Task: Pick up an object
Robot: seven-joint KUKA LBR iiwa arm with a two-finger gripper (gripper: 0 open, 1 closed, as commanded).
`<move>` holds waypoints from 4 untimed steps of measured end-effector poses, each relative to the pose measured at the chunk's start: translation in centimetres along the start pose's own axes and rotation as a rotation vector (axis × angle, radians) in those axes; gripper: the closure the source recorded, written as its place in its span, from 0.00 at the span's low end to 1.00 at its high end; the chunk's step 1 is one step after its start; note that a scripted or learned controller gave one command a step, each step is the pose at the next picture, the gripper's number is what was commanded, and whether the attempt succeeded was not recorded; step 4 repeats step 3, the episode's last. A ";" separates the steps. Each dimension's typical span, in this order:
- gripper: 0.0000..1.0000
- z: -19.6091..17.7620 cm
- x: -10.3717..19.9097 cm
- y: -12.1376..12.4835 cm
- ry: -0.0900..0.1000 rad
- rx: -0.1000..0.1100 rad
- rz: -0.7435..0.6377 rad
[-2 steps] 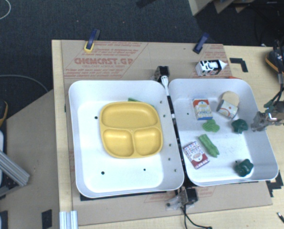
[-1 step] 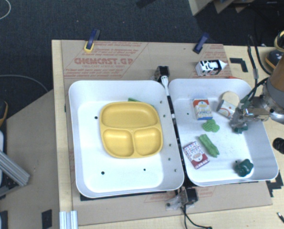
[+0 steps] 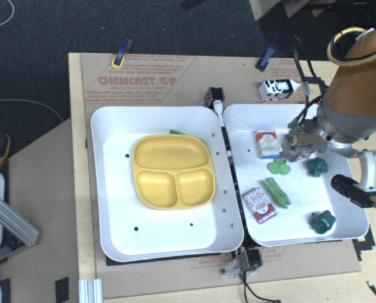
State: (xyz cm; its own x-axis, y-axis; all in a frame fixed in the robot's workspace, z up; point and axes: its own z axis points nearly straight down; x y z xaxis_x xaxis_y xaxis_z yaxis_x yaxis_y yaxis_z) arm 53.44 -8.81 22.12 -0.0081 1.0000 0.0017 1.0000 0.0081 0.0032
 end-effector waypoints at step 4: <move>1.00 0.6 10.3 4.3 -0.002 0.000 0.007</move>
